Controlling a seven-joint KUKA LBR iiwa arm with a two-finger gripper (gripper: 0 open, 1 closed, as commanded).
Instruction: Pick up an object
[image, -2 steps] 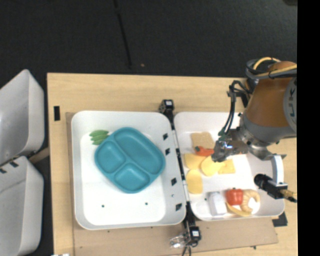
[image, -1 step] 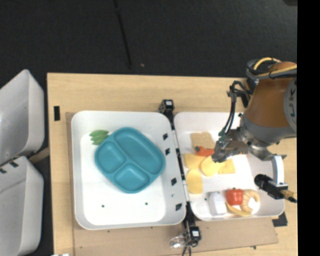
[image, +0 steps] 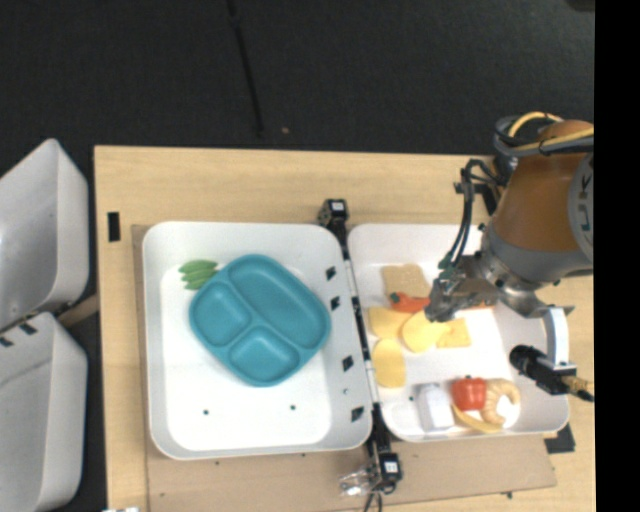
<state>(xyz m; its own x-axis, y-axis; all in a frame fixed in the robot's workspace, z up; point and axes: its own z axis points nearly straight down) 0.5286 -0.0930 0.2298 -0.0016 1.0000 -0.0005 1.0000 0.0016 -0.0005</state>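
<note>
near edge of the right bin (image: 560, 425) held a red-and-cream piece (image: 478, 398) and a small white block (image: 433, 407), both well toward the camera from the hand (image: 441, 303). the hand sat low over the yellow round piece (image: 418, 333), touching or just above its far-right edge, so the likely target lay directly below and slightly left. grip width couldn't be told, nothing seen held; beyond it lay an orange bit (image: 405, 299) and a tan slice (image: 402, 277).
</note>
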